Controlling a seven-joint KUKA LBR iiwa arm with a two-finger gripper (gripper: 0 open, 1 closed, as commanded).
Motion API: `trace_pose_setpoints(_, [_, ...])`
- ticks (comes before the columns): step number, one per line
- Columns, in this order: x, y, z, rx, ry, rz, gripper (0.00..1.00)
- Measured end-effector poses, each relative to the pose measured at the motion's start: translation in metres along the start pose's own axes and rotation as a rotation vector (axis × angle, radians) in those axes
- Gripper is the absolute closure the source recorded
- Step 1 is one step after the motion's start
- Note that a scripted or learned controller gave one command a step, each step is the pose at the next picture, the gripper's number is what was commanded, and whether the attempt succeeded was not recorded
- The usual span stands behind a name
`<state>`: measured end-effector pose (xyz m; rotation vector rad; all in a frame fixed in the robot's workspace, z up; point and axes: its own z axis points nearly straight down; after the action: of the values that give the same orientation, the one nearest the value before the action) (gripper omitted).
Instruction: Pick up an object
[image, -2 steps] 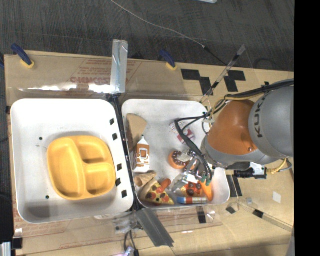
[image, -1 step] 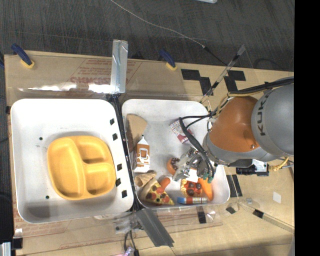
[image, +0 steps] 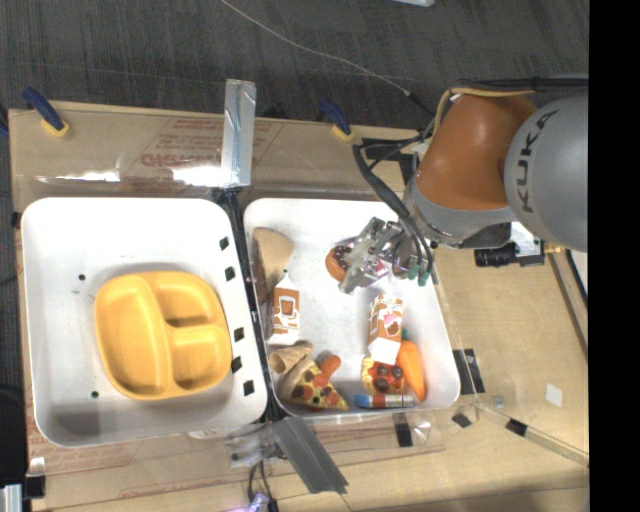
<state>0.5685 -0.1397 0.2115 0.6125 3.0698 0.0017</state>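
The grey arm (image: 545, 170) sits highest and closest to the lens, its rounded shell printed with the letters "KUK" in black and a wide orange band (image: 475, 150) wrapping the segment above the wrist. From that band the jaws (image: 372, 262) reach down and leftward into the right bin (image: 440, 300); whether they are apart or together cannot be told, as the metal parts and cables blur together there. Just beside their tip lies a small round orange-brown object (image: 338, 262), touching or nearly touching them.

The right bin is shallow white plastic with rounded corners. Along its left wall rests a tan wedge-shaped piece (image: 270, 245), and below it a small white carton (image: 286, 312) with a brown cup-like print, upright in the view. Near the front wall lies a toy pizza slice (image: 312, 385), triangular, with red dots, its tip pointing toward the bin's front-right. To the right a long white-and-brown packet (image: 386, 330) lies with its long axis running from back to front; its lettering is too small to read. Next to it is an orange carrot-shaped toy (image: 411, 368), also lengthwise front to back.

The left bin (image: 40, 300) holds a yellow divided tray (image: 160, 330), glossy, with three compartments.

The counter (image: 520, 370) is pale wood. Faint red printing shows on the cardboard (image: 190, 140) behind the bins, unreadable.
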Motion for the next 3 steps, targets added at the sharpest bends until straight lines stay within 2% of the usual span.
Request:
trace_pose_setpoints(1, [0.002,-0.002,0.004,0.003,0.009,0.003,0.00])
trace_pose_setpoints(2, [0.001,-0.031,0.118,0.003,0.007,0.116,0.00])
trace_pose_setpoints(3, [0.061,-0.068,0.112,-0.006,-0.015,0.145,0.00])
